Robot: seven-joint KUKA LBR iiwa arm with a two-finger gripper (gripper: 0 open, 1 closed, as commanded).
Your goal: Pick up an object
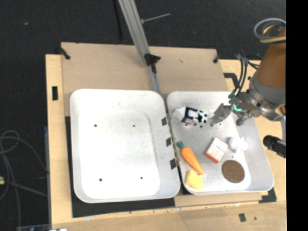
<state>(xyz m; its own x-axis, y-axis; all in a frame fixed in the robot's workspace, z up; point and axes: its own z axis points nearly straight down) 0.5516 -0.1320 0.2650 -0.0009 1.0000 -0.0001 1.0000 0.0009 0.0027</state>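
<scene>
White bins: two, side by side on bench (55,143); left bin (115,143), right bin (255,174).
Arm: grey w/ orange band (272,61), enters from right, over right bin's upper right.
Gripper (230,115): fingers spread apart, nothing between them; above bin floor, just right of cow toy.
Cow toy (193,117): black/white, upper left of right bin.
Carrot (191,159): lower left, tilted.
Yellow block (194,180): touching carrot tip.
Red/white box (216,149): centre.
Brown disc (233,171): lower right.
White piece (237,143): just right of box.
</scene>
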